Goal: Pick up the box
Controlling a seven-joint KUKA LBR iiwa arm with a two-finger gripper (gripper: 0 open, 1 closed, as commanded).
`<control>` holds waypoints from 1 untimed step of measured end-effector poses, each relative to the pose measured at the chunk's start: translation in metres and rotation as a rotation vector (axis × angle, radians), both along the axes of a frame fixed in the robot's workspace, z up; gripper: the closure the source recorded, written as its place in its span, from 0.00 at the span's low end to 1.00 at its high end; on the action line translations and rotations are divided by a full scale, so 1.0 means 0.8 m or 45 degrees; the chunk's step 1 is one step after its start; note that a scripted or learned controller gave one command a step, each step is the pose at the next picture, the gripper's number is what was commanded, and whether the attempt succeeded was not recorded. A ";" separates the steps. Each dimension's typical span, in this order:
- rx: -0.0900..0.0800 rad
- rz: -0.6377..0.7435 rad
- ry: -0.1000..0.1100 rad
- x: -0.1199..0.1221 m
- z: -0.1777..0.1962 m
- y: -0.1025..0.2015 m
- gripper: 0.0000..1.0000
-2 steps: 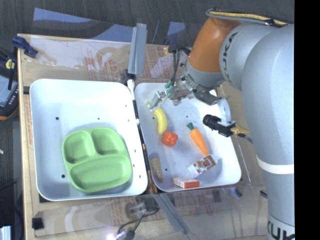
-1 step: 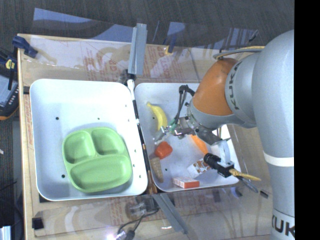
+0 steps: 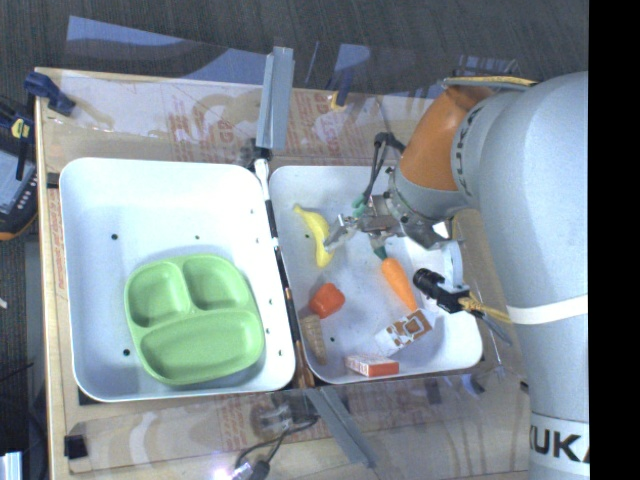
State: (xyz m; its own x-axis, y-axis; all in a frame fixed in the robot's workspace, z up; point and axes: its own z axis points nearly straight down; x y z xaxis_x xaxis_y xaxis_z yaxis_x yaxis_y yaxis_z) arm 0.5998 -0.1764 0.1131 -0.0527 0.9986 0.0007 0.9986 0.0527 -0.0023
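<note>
My claw (image 3: 352,224) hangs over the right bin (image 3: 290,183) — its spread I cannot tell — with the box (image 3: 372,367) well apart at six o'clock.

two bins (image 3: 90,268), one green tray (image 3: 195,320), two boxes (image 3: 372,367) (one banana (image 3: 315,230), one carrot (image 3: 399,282))

The big grey arm (image 3: 540,228) fills the right side, its orange band (image 3: 435,148) bending left and downward. Below the band the wrist ends in the hand (image 3: 352,223), low at the far middle, metal fingers (image 3: 340,230) pointing left.
</note>
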 end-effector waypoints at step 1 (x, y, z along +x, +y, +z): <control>0.000 0.139 -0.004 0.048 0.016 -0.032 0.00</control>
